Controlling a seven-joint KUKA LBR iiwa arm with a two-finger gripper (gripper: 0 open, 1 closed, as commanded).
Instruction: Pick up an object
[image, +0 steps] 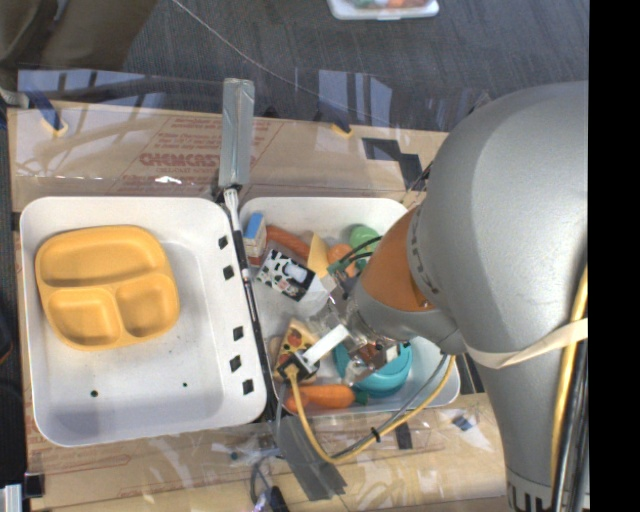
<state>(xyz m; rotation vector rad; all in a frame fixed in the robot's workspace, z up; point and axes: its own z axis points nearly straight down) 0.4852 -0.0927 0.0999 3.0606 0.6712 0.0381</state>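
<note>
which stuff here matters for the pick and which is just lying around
For the pick: gripper; right bin clutter: orange carrot, teal cup, cow-print carton.
Lying about: yellow divided tray, left bin.

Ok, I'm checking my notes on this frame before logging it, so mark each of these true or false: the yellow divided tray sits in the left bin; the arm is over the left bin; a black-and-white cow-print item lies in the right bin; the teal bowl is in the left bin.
1. The yellow tray sits in the left bin. True.
2. The arm is over the left bin. False: it is over the right bin.
3. A cow-print item lies in the right bin. True.
4. The teal bowl is in the left bin. False: it is in the right bin.
</note>
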